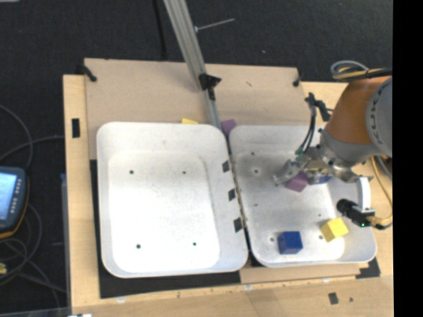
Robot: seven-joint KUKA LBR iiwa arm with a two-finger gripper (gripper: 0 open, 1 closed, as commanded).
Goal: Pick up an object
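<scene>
My gripper [295, 174] hangs over the middle of the right bin [264, 144], on the grey arm with its orange band [350, 114] coming in from the right. A small purple block [297, 183] sits directly under the gripper's tip, partly covered by it, and I cannot tell whether it is gripped or just lying on the bin floor. A blue cube [289, 242] rests near the bin's front edge. A yellow cube [334, 229] lies to its right, near the front right corner.
The left bin [158, 197] lies beside the right one. A slanted metal pole [188, 41] rises behind the bins. A purple piece [229, 125] and a yellow piece [190, 121] lie just behind the bins' back rims. A black cable part [353, 213] hangs by the yellow cube.
</scene>
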